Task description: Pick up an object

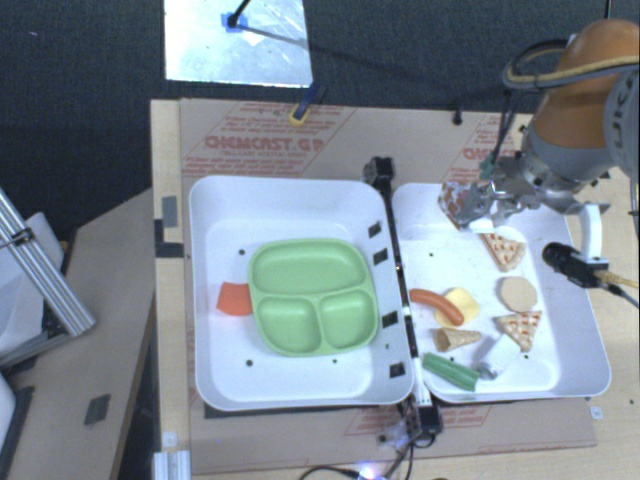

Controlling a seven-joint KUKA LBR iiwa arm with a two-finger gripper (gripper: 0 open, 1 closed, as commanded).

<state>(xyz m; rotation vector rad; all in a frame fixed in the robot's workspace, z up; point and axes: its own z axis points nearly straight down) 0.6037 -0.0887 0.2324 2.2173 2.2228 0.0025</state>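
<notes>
My gripper [478, 206] hangs low over the far left corner of the right bin [585, 368]. A reddish-brown and white thing [455, 204] shows right against its left side; whether it is held is unclear. In the same bin lie a pizza slice [503, 249], a round tan biscuit [518, 293], a second pizza slice [521, 326], a red sausage [436, 305], a yellow cheese piece [463, 301], a small tan wedge [456, 339] and a green stick [449, 371].
The left bin [215, 213] holds a green divided plate [310, 296] and an orange block [234, 299] to its left. A black divider [392, 268] runs between the bins. A black cylinder [570, 261] juts over the right bin's right side.
</notes>
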